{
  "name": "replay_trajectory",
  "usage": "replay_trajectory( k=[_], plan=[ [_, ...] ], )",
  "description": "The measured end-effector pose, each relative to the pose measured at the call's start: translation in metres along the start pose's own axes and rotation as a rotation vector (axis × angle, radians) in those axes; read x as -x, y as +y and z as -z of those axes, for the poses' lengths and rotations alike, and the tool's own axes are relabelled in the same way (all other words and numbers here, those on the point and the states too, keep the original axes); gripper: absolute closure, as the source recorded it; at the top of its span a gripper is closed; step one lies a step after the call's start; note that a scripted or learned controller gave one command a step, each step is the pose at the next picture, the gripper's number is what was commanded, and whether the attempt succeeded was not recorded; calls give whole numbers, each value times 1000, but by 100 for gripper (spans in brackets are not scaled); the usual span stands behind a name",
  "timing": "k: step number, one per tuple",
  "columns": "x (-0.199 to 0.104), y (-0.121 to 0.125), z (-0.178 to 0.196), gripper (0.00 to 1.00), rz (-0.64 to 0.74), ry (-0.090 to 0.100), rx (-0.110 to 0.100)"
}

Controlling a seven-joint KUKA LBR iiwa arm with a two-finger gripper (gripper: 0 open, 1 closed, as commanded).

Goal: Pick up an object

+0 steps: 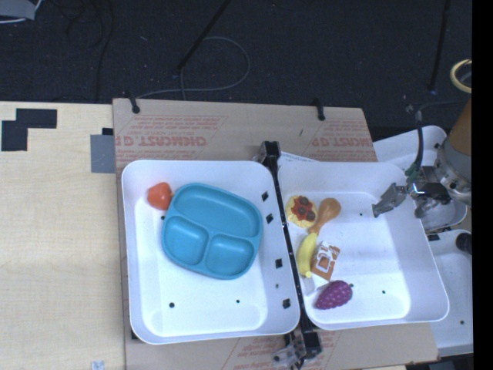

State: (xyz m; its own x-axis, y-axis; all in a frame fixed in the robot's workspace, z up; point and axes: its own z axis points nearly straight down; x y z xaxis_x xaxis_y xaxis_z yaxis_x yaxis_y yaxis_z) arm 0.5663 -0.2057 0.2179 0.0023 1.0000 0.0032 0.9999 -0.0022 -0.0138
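Note:
The right bin (408, 299) holds several small items along its left side. They are a yellow pastry with red berries (301, 209), a wooden spoon (325, 212), a yellow banana (307, 253), an orange and white toy block (326, 261) and purple grapes (333, 294). My gripper (404, 203) hangs over the right bin's upper right part, well to the right of these items. Its fingers stand apart with nothing between them.
The left bin (146, 299) holds a blue divided plate (212, 231) and an orange-red tomato (159, 196) at its upper left. A black divider (281, 237) runs between the bins. Cardboard lies under both bins.

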Motion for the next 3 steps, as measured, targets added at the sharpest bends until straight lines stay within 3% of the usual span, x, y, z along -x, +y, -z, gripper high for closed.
replay_trajectory(
  k=[1,3],
  plan=[
    [0,3,7,0,2,-2,11],
    [-3,-5,-118,0,2,0,6]
  ],
)
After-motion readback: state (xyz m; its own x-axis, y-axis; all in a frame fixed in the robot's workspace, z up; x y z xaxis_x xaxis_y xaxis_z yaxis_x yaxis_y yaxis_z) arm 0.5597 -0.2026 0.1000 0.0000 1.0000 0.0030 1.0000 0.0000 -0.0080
